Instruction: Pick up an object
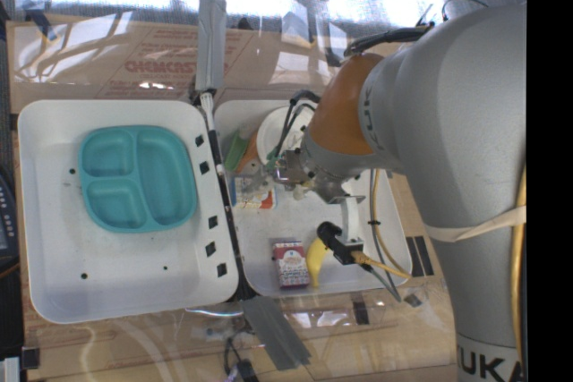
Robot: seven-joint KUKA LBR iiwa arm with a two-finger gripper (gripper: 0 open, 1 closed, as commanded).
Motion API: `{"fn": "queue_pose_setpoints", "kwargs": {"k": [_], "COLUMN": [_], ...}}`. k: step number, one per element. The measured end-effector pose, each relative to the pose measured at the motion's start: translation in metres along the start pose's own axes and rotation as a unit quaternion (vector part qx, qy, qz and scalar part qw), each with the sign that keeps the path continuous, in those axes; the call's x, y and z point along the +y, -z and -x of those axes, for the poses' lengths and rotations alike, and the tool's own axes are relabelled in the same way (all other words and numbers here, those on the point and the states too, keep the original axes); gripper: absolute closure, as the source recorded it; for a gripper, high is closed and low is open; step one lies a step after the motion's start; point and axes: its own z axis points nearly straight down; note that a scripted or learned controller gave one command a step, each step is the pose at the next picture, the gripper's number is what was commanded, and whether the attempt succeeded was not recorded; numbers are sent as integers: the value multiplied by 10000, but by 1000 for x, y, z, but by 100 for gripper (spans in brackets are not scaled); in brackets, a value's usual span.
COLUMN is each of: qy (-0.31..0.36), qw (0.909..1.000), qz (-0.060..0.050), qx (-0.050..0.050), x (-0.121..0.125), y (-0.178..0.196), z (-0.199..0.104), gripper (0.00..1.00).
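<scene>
Overhead, arm (421,112) bends over right bin (394,268) (gripper (295,170) state unclear); teal tray (137,177) in left bin (54,282); banana (317,261) near right bin's front edge.

We look down from one fixed camera above the bench, tilted at a slant, close enough that the two shallow white plastic bins (45,219) nearly span our frame. The left bin lies in plain sight; the bulky grey arm with its orange band (430,130) enters from our right and covers much of the right bin.
</scene>
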Motion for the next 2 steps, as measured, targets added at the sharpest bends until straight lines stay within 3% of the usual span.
{"fn": "queue_pose_setpoints", "kwargs": {"k": [1, 2], "qy": [14, -22], "qw": [10000, 10000], "qz": [6, -25], "qx": [13, 6], "x": [1, 73], "y": [10, 96], "z": [-1, -65], "gripper": [100, 100]}}
